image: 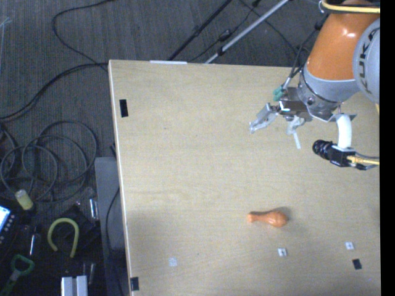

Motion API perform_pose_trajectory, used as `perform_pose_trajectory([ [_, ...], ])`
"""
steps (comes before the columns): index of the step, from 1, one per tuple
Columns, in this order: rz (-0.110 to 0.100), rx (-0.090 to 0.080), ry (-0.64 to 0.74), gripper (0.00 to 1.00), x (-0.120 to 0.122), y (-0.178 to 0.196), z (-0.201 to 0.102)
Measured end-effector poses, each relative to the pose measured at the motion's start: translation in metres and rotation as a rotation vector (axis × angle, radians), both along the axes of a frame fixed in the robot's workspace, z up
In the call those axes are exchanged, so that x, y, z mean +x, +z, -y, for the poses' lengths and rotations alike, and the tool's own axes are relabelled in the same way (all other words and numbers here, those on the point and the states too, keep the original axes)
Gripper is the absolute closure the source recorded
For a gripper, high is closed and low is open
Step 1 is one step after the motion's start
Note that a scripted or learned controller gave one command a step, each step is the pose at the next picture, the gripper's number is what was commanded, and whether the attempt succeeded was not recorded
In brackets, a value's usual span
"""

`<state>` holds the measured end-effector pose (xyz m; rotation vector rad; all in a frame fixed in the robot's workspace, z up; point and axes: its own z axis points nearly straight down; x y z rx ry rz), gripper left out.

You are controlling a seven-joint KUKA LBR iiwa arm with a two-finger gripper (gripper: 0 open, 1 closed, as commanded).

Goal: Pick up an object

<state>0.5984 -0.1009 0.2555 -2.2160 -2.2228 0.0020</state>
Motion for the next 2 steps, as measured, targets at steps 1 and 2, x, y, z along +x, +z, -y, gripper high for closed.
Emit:
perform_pose_trajectory([
  [1,0.002,-0.003,0.047,0.00,-0.008,0.029,0.089],
  [2,0.002,-0.001,-0.030,0.00,0.043,-0.009,0.075],
])
